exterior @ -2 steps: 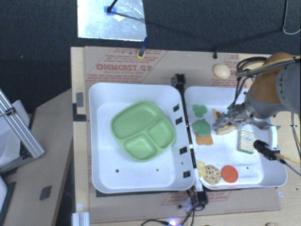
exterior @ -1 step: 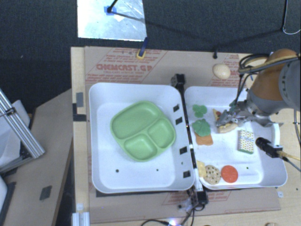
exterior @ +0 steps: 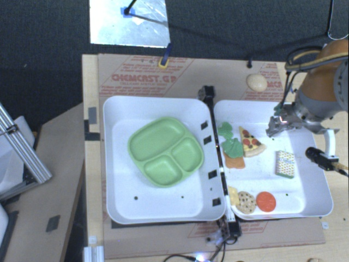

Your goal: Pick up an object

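Dark carpet surrounds a pale wooden desk [exterior: 65, 146] with a printed cardboard sheet [exterior: 144, 72] under two shallow white bins set side by side. On the carpet beyond the desk lies a shiny foil square [exterior: 129, 14].

The arm [exterior: 324, 81] reaches in from the right, and its pincer [exterior: 277, 123] hangs over the far right part of the right bin [exterior: 316, 190]. Nothing can be seen between its tips; whether it is clenched or released cannot be told from this angle.

Just left of the pincer and slightly nearer the camera lies a pizza slice [exterior: 251, 142]. Further left, against the divider between the bins, sit two green leafy pieces [exterior: 229, 141], the lower one resting on an orange piece [exterior: 235, 161]. Nearer the camera than the pincer and a little to its right lies a small patterned block [exterior: 285, 164]. Well toward the camera from the pincer, at the bin's front edge, are a cookie [exterior: 246, 202] with a pale yellow piece [exterior: 233, 192] beside it, and a red disc [exterior: 266, 201] just to their right.

Beyond the pincer and to its left, outside the bin on the cardboard, rests a beige egg-shaped thing [exterior: 257, 82].

Far left of the pincer, the left bin [exterior: 117, 146] holds a green divided plate [exterior: 166, 152] with three compartments.
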Available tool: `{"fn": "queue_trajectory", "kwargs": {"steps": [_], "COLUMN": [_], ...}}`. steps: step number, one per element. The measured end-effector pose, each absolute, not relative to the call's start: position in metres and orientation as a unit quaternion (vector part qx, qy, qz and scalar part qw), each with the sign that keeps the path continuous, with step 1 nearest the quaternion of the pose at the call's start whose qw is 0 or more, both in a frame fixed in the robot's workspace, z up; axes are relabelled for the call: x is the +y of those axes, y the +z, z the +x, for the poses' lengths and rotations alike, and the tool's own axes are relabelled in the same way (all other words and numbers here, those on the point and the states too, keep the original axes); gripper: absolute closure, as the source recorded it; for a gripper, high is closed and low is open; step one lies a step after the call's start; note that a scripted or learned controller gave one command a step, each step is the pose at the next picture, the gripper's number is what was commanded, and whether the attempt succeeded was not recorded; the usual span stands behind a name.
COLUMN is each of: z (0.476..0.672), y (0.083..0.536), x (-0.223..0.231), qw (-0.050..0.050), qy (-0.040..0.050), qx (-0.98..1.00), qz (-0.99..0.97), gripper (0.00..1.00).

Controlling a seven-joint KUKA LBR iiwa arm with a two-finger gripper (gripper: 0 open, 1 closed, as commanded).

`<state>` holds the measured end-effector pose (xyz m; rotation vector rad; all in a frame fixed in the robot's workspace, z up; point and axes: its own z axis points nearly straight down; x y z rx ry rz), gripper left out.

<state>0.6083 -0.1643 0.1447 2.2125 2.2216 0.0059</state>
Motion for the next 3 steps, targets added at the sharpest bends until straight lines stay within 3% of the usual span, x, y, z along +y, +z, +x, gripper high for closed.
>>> {"fn": "queue_trajectory", "kwargs": {"steps": [2,3], "z": [0.61,0.617], "y": [0.227,0.236], "x": [-0.163,-0.114], "qw": [0.003,0.001], "qy": [0.0017,0.0019], "qx": [0.709,0.71], "qz": [0.705,0.704], "gripper": [1.0,1.0]}}
